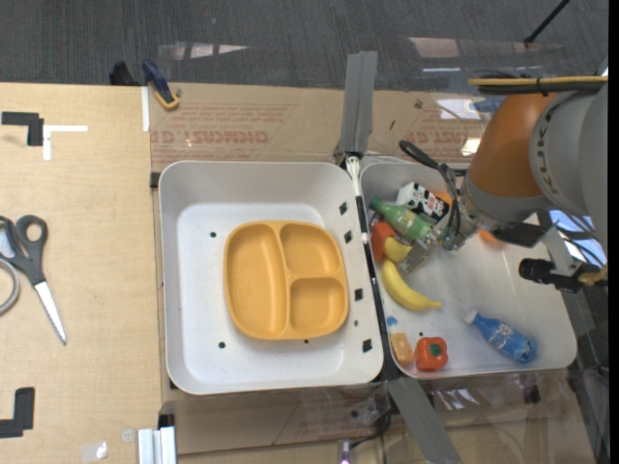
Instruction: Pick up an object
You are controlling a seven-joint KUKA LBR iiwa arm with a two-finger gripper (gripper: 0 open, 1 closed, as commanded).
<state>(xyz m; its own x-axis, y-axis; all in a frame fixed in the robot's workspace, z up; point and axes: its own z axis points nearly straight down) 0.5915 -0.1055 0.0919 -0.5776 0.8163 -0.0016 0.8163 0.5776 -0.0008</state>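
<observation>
My gripper (432, 240) is low in the right bin (542, 356), at the upper-left cluster of objects. It sits right beside a green bottle (404, 219) that lies on its side, and just above a small yellow item (397, 250). A red-orange item (383, 230) lies under the bottle's left end. A black-and-white patterned item (422, 199) rests behind the bottle. A banana (408, 290) lies below the gripper, apart from it. The wrist hides the contact area.
The right bin also holds a blue bottle (502, 337), a red-orange fruit-like toy (431, 354) and a small orange piece (401, 345). In the left bin (184, 259) lies a yellow divided plate (287, 280). Scissors (35, 271) lie on the bench at far left.
</observation>
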